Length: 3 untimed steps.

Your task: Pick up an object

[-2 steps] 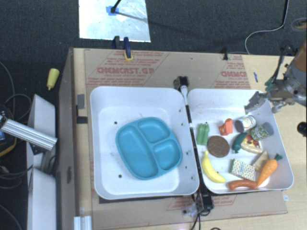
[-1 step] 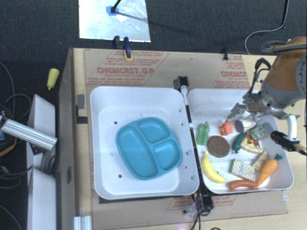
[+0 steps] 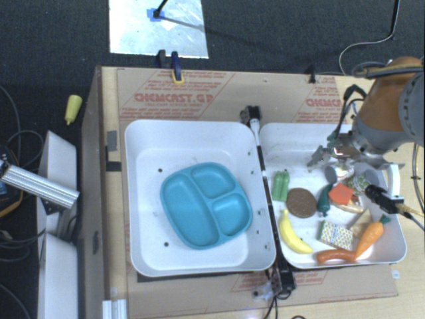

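Camera view gives me the gripper (image 3: 332, 167) low in the right bin (image 3: 292, 135), at that bin's two o'clock; I cannot tell its state. Toy food sits from four to seven o'clock: banana (image 3: 292, 231), carrot (image 3: 369, 238), brown cookie (image 3: 301, 203). A blue divided plate (image 3: 204, 203) fills the left bin (image 3: 143, 178).

blue divided plate (image 3: 206, 205) in left white bin (image 3: 143, 151); yellow clamp (image 3: 176, 67) behind

Glossy blue plastic tray (image 3: 204, 203) in a smooth white plastic bin (image 3: 143, 151); bench (image 3: 199, 95) of matt brown board.
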Available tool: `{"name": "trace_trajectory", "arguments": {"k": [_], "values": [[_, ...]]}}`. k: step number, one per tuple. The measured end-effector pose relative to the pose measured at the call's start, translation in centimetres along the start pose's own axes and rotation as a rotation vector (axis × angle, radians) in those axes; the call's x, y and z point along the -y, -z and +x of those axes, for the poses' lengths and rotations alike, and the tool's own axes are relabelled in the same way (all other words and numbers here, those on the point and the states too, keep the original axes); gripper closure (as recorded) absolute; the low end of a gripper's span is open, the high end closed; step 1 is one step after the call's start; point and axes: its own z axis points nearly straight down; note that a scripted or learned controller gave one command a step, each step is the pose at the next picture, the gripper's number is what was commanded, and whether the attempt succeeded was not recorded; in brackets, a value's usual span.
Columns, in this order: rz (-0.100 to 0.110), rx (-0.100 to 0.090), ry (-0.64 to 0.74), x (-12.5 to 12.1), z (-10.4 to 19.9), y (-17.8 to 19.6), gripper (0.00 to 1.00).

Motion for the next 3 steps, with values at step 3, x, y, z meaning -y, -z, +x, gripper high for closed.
{"name": "trace_trajectory", "arguments": {"k": [3], "values": [[-0.011,0.004,0.004,-5.3,-1.2,-1.3,0.00]]}}
